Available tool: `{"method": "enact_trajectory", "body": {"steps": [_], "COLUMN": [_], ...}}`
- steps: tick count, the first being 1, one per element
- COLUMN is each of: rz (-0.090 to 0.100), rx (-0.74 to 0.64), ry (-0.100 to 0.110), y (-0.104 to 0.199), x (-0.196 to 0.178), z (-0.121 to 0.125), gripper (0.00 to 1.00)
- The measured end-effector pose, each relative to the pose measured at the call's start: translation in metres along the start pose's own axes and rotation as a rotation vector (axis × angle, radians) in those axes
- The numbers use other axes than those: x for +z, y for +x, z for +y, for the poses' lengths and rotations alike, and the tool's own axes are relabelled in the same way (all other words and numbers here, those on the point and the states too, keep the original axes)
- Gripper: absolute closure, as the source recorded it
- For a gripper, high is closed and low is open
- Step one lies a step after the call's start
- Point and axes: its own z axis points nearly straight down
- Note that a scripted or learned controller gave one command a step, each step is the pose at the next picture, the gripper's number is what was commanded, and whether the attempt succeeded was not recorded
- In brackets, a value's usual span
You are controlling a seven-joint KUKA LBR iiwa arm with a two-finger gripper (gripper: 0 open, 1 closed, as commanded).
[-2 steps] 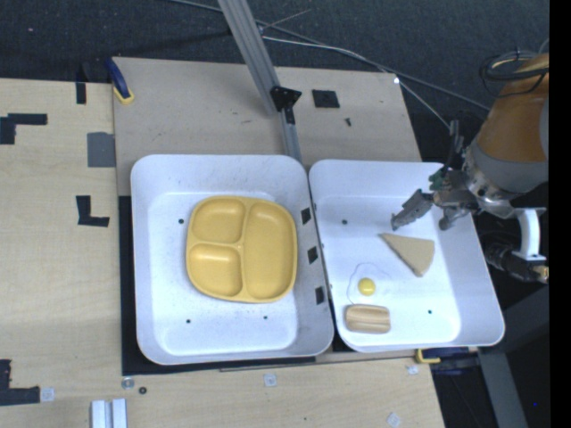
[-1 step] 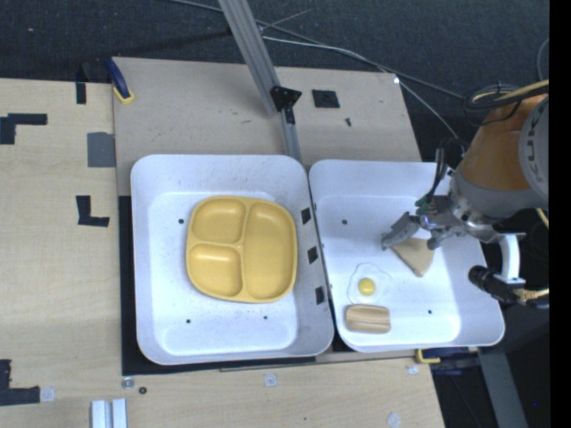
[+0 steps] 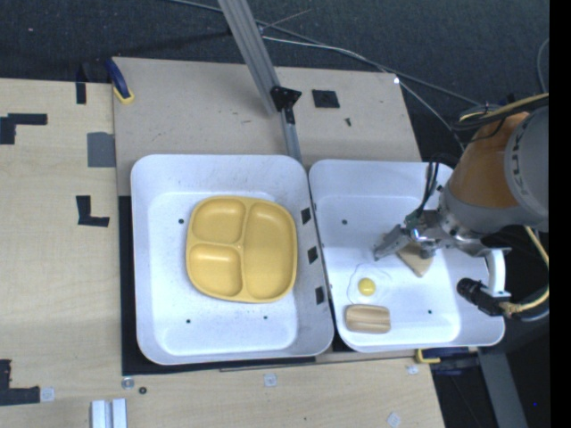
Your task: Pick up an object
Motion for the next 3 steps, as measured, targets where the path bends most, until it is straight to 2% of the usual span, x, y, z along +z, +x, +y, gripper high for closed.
{"method": "enact_trajectory", "body": {"steps": [1,2,3], "rz": [-0.002,0.000,0.000], "rx": [0.000,-0.001,-0.001], "ry": [-0.003,-0.004,-0.002], "y": [0.000,0.001,0.000], "x": [-0.013,-0.076,-0.118], "z": [0.001,0.003,0.004], "gripper": [1.00,1.00,1.00]}}
